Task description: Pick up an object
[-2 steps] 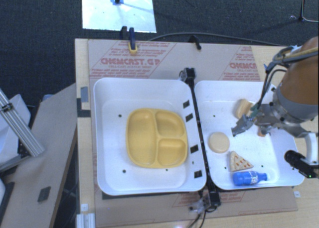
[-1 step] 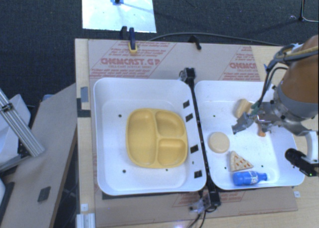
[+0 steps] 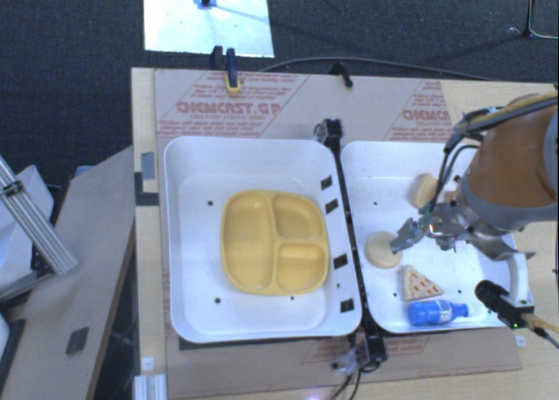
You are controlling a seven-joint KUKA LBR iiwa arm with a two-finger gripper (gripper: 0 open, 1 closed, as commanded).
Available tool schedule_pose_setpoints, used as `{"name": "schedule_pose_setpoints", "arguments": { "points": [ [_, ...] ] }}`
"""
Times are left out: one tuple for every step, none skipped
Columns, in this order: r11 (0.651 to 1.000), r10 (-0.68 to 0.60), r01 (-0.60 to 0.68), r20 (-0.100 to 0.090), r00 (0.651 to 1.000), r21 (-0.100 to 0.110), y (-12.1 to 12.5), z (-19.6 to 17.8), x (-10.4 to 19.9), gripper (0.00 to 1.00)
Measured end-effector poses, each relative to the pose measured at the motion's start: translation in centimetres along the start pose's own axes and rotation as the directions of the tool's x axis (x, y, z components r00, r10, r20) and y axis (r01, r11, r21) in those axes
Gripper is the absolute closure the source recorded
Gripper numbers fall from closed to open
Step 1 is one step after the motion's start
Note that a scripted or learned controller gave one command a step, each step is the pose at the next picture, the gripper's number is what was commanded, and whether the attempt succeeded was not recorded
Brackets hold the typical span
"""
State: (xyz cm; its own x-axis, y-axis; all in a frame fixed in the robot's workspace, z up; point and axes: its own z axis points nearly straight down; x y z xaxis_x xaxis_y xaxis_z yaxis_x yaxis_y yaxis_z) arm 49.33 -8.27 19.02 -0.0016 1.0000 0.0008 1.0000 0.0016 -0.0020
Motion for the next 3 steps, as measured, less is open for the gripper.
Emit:
{"name": "schedule_pose_setpoints", "arguments": {
  "points": [
    [1.000, 0.001, -0.001, 0.000, 1.000, 0.002, -0.1, 5.8, -0.9, 0.00],
    [1.000, 0.001, -0.001, 0.000, 1.000, -0.001, -0.1, 10.8, -0.8, 0.00],
    [1.000, -0.001, 0.001, 0.000, 1.000, -0.005, 0.0, 9.5, -0.8, 1.00]
  ]
}}
